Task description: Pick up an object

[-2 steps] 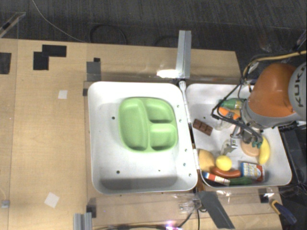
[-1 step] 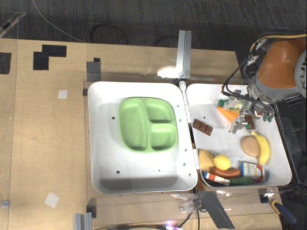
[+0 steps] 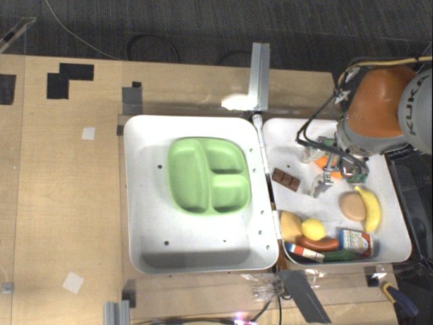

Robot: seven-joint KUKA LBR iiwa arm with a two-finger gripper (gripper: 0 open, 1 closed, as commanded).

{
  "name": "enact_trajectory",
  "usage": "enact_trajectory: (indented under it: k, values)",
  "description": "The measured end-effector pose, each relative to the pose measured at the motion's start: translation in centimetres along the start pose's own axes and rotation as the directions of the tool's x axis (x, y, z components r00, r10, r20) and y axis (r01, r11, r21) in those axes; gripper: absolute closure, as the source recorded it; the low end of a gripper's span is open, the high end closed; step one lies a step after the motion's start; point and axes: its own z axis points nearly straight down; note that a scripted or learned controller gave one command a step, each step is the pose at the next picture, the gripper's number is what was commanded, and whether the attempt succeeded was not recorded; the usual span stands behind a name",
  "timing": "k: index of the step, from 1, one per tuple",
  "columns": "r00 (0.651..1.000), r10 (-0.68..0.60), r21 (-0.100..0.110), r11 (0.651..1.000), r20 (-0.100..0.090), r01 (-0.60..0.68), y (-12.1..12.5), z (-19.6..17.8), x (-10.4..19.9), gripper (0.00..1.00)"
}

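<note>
Wooden surface [image 3: 61, 202] carries two white bins. Left bin [image 3: 145, 242] holds a green divided tray [image 3: 206, 175]. Right bin [image 3: 392, 242] holds a chocolate bar [image 3: 285, 179], banana [image 3: 369, 206], lemon [image 3: 313, 229] and bottle [image 3: 354, 241]. Gripper [image 3: 323, 181] hangs above the right bin; state of the jaws cannot be determined.

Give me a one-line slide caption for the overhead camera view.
Gripper hovers over the right bin of toy food; green tray in the left bin.

On my own arm [image 3: 414, 107] I can make out part of a maker's name in dark letters, "KU", cut off at the frame's edge. The small can [image 3: 354, 241] in the right bin [image 3: 399, 249] carries a label too blurred to read.
</note>
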Motion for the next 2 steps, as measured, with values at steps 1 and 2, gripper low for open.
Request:
enact_trajectory:
  k: [1,2]
  values:
    - [0.998,0.058,0.0,0.998,0.001,-0.058,-1.4,-0.2,5.2,0.0]
    - [0.997,-0.064,-0.007,0.998,-0.041,0.063,-2.8,0.2,-4.9,0.0]
